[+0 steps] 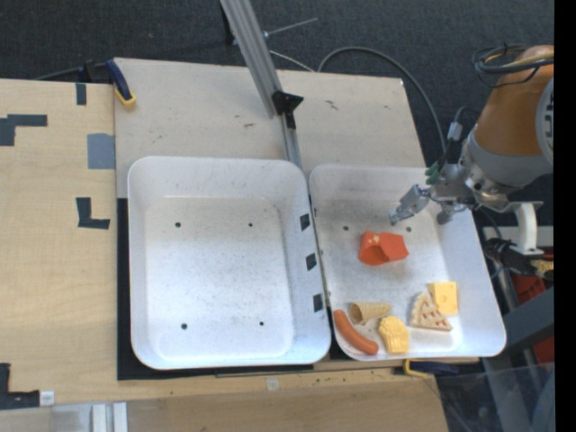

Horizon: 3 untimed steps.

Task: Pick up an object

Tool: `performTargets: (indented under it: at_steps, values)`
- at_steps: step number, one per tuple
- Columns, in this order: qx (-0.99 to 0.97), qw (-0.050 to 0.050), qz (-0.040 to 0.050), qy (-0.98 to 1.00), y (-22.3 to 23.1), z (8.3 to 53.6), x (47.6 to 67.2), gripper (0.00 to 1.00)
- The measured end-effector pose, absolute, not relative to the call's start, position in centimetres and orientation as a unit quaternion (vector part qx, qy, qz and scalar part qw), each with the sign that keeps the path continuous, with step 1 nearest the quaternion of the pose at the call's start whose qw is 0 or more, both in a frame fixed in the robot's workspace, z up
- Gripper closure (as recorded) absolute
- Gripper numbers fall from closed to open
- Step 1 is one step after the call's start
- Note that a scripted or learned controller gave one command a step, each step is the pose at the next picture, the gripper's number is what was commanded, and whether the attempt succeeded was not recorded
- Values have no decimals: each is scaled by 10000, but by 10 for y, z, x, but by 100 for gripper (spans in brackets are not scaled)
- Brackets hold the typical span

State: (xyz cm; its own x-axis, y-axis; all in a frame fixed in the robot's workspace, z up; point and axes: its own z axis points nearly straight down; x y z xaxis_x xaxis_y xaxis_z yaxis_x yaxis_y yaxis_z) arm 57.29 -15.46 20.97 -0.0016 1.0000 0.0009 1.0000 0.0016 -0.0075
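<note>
Bench (207,124): we are seeing a pale wooden top carrying two shallow white bins side by side, with grey and dark tape marks toward its left.
Left bin (144,241): we are looking at its bare speckled floor, marked by a few small dark dots.
Right bin (346,192): we are finding all the small things lying in here, mostly toward its near edge.
Arm (513,124): we are seeing it reaching in from the right, its orange band sitting above the wrist.
Metal rail (256,48): we are watching it slanting down from the far edge toward the gap between the bins.
Gripper (416,203): we are seeing it hanging over the far right part of the right bin, fingers slightly apart and gripping nothing.
Red cup (382,248): we are seeing it lying on its side mid-bin, just near and left of the gripper, not touching it.
Sausage (355,333): lying at the near edge.
Cone (368,312): lying just beside the sausage.
Corn (393,334): sitting right of the cone.
Pizza slice (429,314): lying right of the corn.
Cheese block (444,297): touching the slice's far side.
</note>
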Motion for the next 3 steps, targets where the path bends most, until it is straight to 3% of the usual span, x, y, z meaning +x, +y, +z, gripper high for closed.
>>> performTargets:
  at_steps: [2,3]
  values:
    - [-7066,22,21,-7076,-156,122,571,0]
    - [-7061,12,11,-7081,-155,135,572,100]
